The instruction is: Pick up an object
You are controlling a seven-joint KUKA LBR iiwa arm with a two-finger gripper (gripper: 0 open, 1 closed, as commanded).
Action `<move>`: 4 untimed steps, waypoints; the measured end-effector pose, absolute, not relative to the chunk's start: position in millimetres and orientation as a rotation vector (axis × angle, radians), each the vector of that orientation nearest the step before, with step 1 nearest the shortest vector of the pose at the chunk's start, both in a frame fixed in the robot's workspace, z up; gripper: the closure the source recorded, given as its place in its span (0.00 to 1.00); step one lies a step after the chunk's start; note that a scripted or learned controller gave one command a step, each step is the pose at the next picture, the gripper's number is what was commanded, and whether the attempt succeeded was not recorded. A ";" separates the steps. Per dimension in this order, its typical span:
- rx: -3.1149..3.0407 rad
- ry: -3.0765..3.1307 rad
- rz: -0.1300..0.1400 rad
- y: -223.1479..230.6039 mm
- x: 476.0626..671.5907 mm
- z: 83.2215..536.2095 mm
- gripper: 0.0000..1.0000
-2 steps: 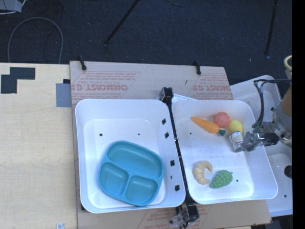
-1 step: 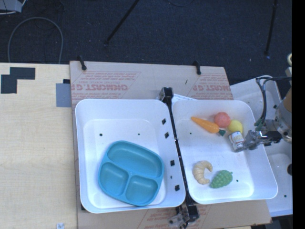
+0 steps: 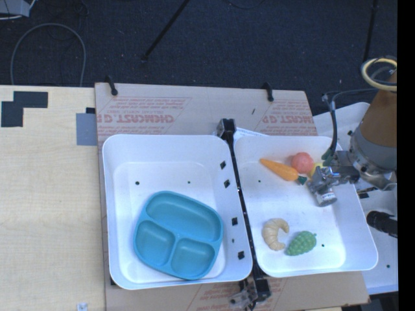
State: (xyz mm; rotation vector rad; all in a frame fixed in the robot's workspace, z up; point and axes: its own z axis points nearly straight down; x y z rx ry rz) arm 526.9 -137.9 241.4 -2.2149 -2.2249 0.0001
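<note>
The right bin (image 3: 353, 254) holds an orange carrot (image 3: 279, 169), a pink-red round fruit (image 3: 301, 161), a beige croissant (image 3: 277, 232) and a green bunch of grapes (image 3: 301, 243). My gripper (image 3: 322, 191) hangs over the right side of this bin, just right of the carrot's tip and below the pink fruit. I see nothing held in it. The arm's grey body and orange band (image 3: 381, 118) come in from the right edge.
The left bin (image 3: 123, 154) holds a blue divided plate (image 3: 177, 234). A black divider (image 3: 235, 199) runs between the two bins. Cardboard (image 3: 194, 112) lies under both bins, with a wooden bench top (image 3: 45, 206) to the left.
</note>
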 end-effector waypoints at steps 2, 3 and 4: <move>-2.217 -2.222 0.003 -43.0 562.8 217.1 1.00; -2.217 -2.222 0.002 3.6 571.0 226.4 1.00; -2.217 -2.223 0.001 61.2 587.2 230.8 1.00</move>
